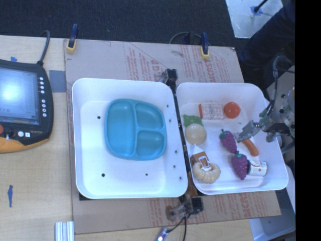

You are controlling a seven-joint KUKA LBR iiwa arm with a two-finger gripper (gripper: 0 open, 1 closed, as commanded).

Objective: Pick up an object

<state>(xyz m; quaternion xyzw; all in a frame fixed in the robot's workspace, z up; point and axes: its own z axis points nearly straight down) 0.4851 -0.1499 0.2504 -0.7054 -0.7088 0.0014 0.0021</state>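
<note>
The right bin holds several toy foods. A red tomato and a white and orange carton lie at the back. A cream onion with a green piece sits by the left wall. Two purple grape bunches, an orange carrot, a small white bottle, a bagel and a small brown box lie further forward. My gripper hangs low at the bin's right side, just above the carrot and right of the upper grape bunch.
The left bin holds a blue divided plate. A tablet-like control pendant lies at the far left of the bench. Clamps pin the cardboard sheet under the bins. The arm comes in over the right bin's right wall.
</note>
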